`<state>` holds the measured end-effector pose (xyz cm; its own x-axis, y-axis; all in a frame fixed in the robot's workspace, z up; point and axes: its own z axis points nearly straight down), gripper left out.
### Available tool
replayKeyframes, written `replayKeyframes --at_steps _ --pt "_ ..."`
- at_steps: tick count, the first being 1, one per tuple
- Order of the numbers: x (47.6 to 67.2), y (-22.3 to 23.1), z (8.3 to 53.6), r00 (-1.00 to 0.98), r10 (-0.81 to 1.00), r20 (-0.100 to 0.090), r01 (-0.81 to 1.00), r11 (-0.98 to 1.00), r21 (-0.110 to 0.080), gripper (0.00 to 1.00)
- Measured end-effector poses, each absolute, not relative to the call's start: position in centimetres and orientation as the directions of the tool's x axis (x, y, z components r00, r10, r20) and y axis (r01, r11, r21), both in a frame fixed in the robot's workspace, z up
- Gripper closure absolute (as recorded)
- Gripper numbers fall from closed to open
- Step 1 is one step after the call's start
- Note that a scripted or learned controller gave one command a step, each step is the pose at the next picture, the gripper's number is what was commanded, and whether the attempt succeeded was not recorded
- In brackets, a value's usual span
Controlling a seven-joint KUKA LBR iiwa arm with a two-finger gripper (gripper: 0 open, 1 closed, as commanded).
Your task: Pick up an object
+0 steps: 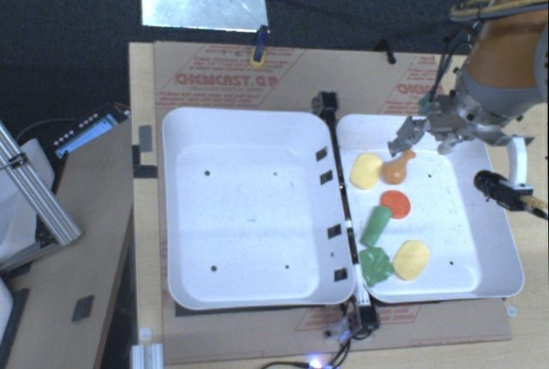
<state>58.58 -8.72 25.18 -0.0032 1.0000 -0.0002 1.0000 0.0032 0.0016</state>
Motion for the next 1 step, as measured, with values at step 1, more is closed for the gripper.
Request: replayKeyframes --at_steps 1 --pt "61.89 -11.23 10.47 -0.001 1.000 -0.001 1.000 0.001 -0.003 0.00"
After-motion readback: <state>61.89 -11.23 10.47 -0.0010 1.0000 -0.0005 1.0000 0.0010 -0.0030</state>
